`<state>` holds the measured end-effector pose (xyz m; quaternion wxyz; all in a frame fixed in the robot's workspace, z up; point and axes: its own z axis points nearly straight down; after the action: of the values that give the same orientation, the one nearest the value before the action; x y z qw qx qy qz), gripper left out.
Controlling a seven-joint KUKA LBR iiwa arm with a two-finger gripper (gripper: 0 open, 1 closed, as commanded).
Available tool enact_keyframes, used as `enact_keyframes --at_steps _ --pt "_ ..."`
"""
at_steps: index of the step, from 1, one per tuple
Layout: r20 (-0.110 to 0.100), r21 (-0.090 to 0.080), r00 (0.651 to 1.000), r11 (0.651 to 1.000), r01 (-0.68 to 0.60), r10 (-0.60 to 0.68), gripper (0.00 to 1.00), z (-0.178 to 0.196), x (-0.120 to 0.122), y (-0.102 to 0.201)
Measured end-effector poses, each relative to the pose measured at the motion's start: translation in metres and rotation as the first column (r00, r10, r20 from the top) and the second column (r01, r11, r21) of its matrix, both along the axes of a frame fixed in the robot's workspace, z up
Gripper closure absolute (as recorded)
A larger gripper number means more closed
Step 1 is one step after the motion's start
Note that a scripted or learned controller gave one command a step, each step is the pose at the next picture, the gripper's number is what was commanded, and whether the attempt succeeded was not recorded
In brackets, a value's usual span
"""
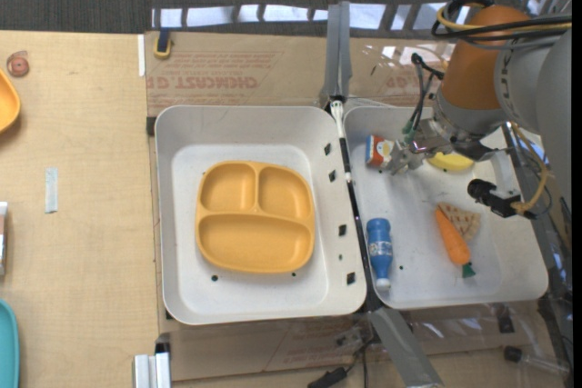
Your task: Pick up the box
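Box [378, 150] touching end effector [400, 161], left side.

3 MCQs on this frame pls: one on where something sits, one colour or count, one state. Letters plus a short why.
1. Where is the box?
A. In the right bin, far left corner
B. On the divided plate
C. On the bench outside both bins

2. How many compartments does the orange plate have?
A. Two
B. Three
C. Five

3. How does the blue bottle sit?
A. Upright
B. Lying on its side
C. Hanging from the arm

Key:
1 A: the box sits by the right bin's far left corner, with the gripper right next to it.
2 B: two small sections at the far side and one long section at the near side.
3 B: it lies flat along the right bin's left wall, white cap toward the near edge.
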<state>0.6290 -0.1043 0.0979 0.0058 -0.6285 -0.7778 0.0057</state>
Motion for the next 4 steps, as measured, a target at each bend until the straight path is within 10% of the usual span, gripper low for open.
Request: enact_keyframes --at_steps 1,2,3,4 --pt "0.017 0.000 0.996 0.996 -0.087 0.087 1.00 0.094 0.030 0.036" --pt "0.017 0.000 0.996 0.996 -0.087 0.087 0.00 0.094 0.030 0.036" --pt "0.017 0.001 0.995 0.995 -0.099 0.099 0.00 0.007 -0.001 0.004" --pt "0.033 0.003 0.999 1.000 0.029 -0.029 0.00 0.002 -0.015 0.004"
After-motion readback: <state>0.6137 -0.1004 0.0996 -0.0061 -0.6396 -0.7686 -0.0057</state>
